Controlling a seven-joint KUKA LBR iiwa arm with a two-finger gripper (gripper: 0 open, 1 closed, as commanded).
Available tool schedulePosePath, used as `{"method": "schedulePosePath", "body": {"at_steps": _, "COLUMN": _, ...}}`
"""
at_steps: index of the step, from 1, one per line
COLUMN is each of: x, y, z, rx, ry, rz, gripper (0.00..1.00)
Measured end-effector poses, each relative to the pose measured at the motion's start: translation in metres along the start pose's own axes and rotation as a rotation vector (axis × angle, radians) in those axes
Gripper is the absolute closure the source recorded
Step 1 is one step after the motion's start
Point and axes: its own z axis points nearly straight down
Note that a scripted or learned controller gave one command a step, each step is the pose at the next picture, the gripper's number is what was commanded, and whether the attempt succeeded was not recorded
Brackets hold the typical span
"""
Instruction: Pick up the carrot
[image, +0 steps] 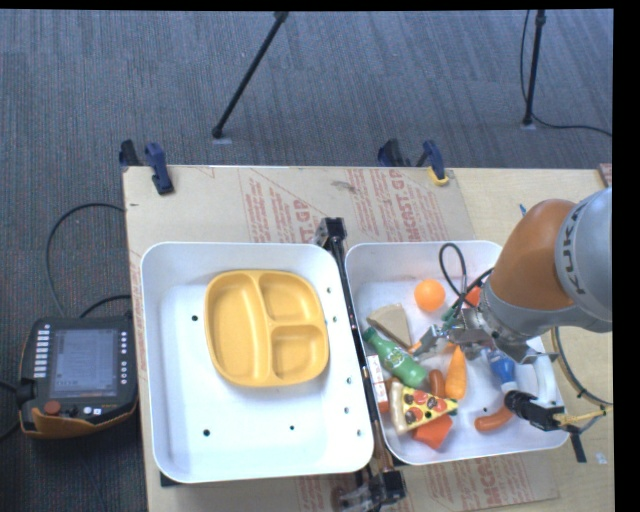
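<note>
- A pendant (80, 375) lies on the floor left of the bench.
- The left bin (170, 440) holds a yellow tray (267, 327).
- In the right bin (385, 270): a green bottle (394, 358) and a pizza slice (422, 405) near the left wall, an orange ball (430, 294) further up.
- The carrot (456, 373) lies upright mid-bin, its top just under the gripper (450, 338).
- Whether the gripper's fingers are spread or closed cannot be told; the carrot is not visibly between them.
- A sausage (493, 421) lies near the bin's lower right.

A yellow divided plate (267, 327) lies in the left bin (160, 400).
</note>
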Motion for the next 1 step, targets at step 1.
{"method": "schedulePosePath", "body": {"at_steps": 1, "x": -0.0003, "y": 0.0002, "z": -0.0098, "rx": 0.000, "ry": 0.001, "rz": 0.004, "gripper": 1.00}}
